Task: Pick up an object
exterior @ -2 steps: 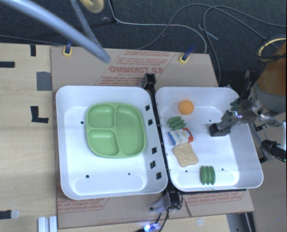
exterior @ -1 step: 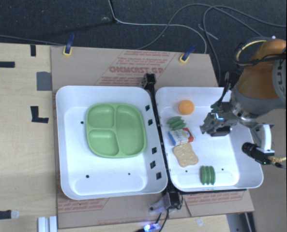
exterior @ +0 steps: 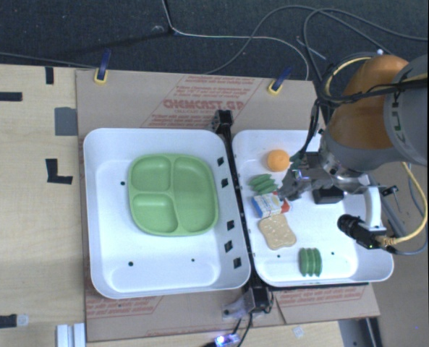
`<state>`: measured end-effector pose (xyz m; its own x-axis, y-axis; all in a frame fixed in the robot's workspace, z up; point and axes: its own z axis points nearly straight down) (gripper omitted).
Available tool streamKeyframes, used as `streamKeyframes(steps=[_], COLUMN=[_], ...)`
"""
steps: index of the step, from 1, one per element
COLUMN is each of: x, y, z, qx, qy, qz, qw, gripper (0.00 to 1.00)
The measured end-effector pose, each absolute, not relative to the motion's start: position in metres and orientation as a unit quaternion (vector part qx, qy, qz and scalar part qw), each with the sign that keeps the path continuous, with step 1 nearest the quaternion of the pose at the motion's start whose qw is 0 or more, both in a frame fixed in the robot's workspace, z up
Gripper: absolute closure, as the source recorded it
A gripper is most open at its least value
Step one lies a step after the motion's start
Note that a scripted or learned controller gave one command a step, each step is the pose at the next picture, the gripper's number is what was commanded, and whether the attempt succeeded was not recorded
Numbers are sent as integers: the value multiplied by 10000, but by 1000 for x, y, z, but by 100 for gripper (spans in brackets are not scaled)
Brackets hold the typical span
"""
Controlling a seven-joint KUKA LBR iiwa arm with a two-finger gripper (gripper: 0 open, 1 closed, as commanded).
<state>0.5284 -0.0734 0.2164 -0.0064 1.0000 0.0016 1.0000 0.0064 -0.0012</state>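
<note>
- Objects in right bin [exterior: 366, 270], right of frame centre: orange ball [exterior: 276, 159], green piece [exterior: 263, 183], blue-and-white carton [exterior: 268, 205], tan cracker [exterior: 277, 232], ribbed green item [exterior: 310, 262].
- Gripper [exterior: 292, 181] low beside green piece and carton; nothing seen between its parts.
- Left bin [exterior: 98, 215] holds green divided plate [exterior: 173, 194].
- Cardboard sheet [exterior: 200, 96] under both bins.

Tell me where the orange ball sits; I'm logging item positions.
The orange ball lies in the right bin, near its upper-left corner, just above the green item and left of the arm.
</note>
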Motion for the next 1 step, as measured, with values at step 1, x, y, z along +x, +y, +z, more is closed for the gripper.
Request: streamKeyframes(steps=[1], x=[513], y=[-20], z=[224], qx=[-7048], qy=[-7094], qz=[3], qw=[15], gripper=[100])
